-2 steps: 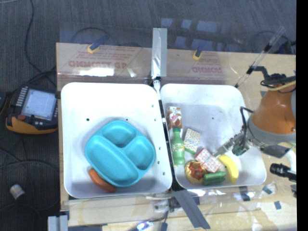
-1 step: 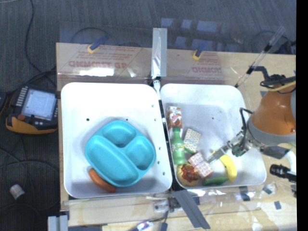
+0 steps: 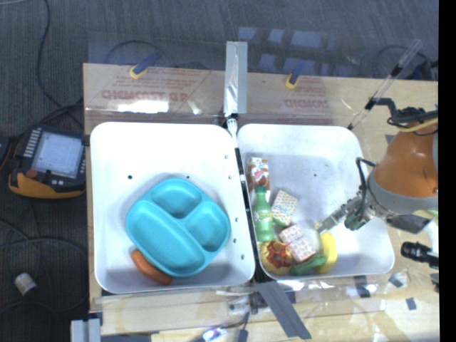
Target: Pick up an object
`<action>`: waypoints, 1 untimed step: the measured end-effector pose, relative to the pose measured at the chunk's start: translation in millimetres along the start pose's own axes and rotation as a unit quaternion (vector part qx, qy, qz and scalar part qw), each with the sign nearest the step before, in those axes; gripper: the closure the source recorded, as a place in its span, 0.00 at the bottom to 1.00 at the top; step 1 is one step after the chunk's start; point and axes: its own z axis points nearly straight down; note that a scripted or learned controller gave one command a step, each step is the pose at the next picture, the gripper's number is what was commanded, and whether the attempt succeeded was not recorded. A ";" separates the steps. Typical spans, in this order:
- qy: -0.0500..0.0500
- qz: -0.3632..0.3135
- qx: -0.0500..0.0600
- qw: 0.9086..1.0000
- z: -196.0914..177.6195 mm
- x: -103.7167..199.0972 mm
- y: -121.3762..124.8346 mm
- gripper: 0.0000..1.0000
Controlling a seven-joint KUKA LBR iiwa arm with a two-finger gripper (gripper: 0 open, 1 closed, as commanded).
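Note:
The right bin (image 3: 313, 141) holds a pile along its left and front side: a green bottle (image 3: 263, 212), a small patterned packet (image 3: 285, 204), a red-and-white box (image 3: 298, 241), a yellow banana (image 3: 328, 251), a green vegetable (image 3: 308, 266) and a brown snack pack (image 3: 258, 170). My gripper (image 3: 335, 221) reaches in from the right, low over the bin floor, its tips just above the banana and right of the box. No object shows between its fingers.
The left bin (image 3: 114, 148) carries a turquoise divided plate (image 3: 178, 225) with an orange object (image 3: 146, 265) tucked under its front left edge. A teach pendant (image 3: 50, 162) lies on the floor at left. The arm's orange band (image 3: 410, 166) hangs over the right bin's right rim.

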 end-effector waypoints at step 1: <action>0.000 0.000 0.000 1.000 0.0 0.0 -0.1 0.00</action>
